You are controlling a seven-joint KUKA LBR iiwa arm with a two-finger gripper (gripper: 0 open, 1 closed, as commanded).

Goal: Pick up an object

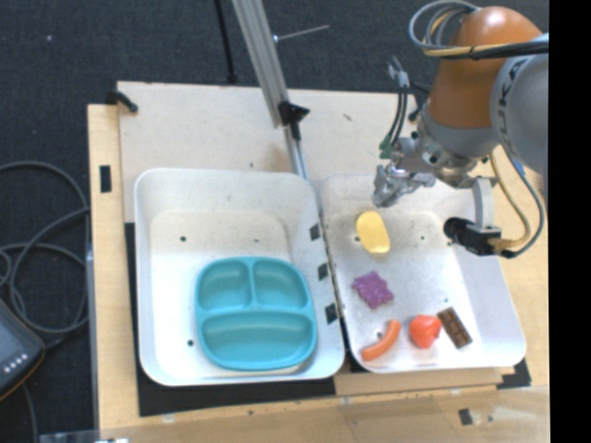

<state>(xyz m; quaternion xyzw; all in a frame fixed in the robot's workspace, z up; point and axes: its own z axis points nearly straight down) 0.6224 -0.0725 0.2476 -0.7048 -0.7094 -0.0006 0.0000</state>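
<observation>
Five items lie in your right bin (480, 275); the gripper (392, 187) hangs just above the yellow lemon (373, 233), holding nothing, its spread impossible to tell. You're approaching: next, lower squarely onto it.

Dark carpet floor (111, 26) beneath wooden bench (203, 123)

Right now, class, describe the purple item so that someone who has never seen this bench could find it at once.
Start at the right-hand white bin, the one without the blue divided tray. Near its middle, below the yellow piece and above the orange carrot-like piece, lies the purple item. It is the only purple thing there, small, lumpy and bumpy-edged, and touches none of its neighbours.
</observation>
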